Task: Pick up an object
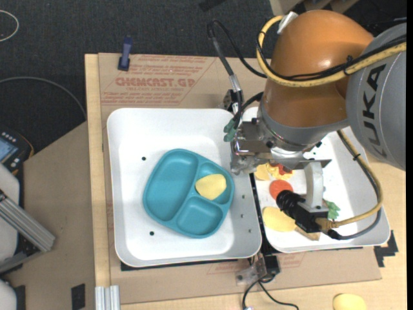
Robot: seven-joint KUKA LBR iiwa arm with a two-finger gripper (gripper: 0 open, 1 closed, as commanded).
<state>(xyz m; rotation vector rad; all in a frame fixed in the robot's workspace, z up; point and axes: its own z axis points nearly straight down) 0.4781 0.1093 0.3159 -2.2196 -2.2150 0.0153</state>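
Note:
The arm's orange and grey wrist hangs over the right bin and hides much of it. My gripper shows as a metal block at the bin's left wall, near the divide between the two bins. Below it in the right bin lie a red-orange piece, a yellow piece, a small yellow bit and a green bit. In the left bin sits a teal divided plate with a pale yellow object in its right compartment.
Both bins rest on a brown cardboard sheet. A blue clip lies at the sheet's far left corner. A black cable and connector trail from the arm across the right bin. A yellow thing lies off the bench at bottom right.

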